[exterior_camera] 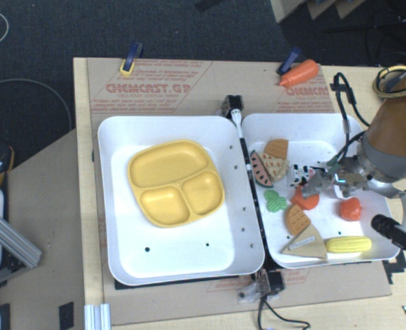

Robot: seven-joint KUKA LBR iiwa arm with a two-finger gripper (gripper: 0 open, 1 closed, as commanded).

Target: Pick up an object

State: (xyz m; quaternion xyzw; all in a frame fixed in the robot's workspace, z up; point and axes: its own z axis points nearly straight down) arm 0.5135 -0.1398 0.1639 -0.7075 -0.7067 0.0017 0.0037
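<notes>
We see the arm [396, 133] entering from the right of the frame and reaching into the right bin [327, 126], with the gripper [320, 184] low over the middle of that bin. It sits right above a small red-orange piece [306, 199], but whether it has clenched on anything we cannot tell.

Around it lie the toy foods. A corn cob [348, 244] rests at the lower right, its long axis running left to right across the frame. Touching its left end is a pale wedge [307, 244] whose tip points toward the upper right. A round waffle [296, 219] lies just above the wedge, a green piece [274, 201] to its left, and a watermelon slice [261, 169] runs top to bottom along the bin's left wall. A red tomato [350, 209] sits right of the gripper.

The left bin [120, 246] holds a yellow divided plate [176, 182].
</notes>
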